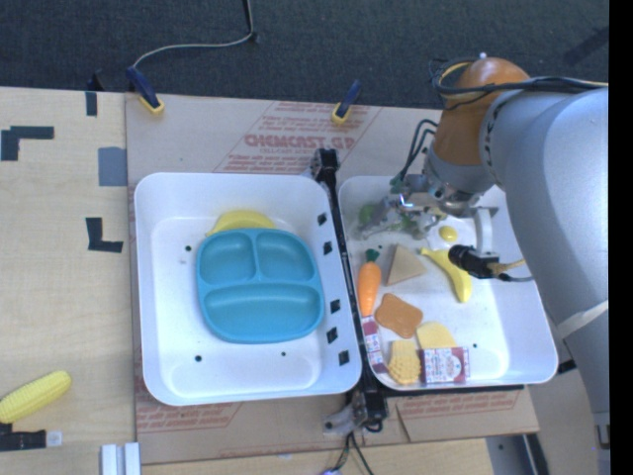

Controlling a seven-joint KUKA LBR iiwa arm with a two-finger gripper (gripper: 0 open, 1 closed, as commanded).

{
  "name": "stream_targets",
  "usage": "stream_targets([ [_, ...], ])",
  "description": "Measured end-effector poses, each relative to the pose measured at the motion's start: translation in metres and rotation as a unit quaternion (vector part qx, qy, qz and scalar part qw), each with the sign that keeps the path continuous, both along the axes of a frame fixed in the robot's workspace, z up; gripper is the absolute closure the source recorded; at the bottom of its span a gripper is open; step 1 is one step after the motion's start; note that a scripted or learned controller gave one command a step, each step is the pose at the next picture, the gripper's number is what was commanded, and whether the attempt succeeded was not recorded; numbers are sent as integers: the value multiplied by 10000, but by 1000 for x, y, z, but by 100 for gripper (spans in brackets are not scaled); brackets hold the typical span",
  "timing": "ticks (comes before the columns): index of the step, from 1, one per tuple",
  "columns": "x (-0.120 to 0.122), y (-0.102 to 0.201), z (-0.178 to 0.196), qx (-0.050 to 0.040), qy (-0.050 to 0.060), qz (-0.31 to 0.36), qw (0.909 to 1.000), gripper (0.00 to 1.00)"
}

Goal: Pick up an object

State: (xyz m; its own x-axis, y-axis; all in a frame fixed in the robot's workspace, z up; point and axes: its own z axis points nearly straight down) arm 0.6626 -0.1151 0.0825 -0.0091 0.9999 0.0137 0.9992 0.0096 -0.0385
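Observation:
My gripper (413, 206) hangs low over the back of the right bin (514, 349), below the orange band of the wrist. Just left of it lies a green leafy item (374, 217), and a small yellow piece (448, 234) sits to its right. In front of it are a tan wedge (401, 263), a banana (452, 275) and an upright carrot (368, 287). Nearer the front lie a brown toast slice (398, 313), a yellow cheese square (436, 336), a waffle piece (403, 363) and a red-and-white packet (446, 366). I see nothing held.
The left bin (163, 364) holds a blue divided plate (261, 284) with a yellow item (244, 222) behind it. A corn cob (35, 396) lies on the bench at front left. Black clips (326, 166) join the bins. The grey arm covers the right side.

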Motion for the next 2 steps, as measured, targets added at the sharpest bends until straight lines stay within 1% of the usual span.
stream_targets([
  [1, -1, 6, 1, -65, -17, -27, 10000, 0],
  [2, 6, -20, 88, -76, -203, -40, 9998, 0],
])
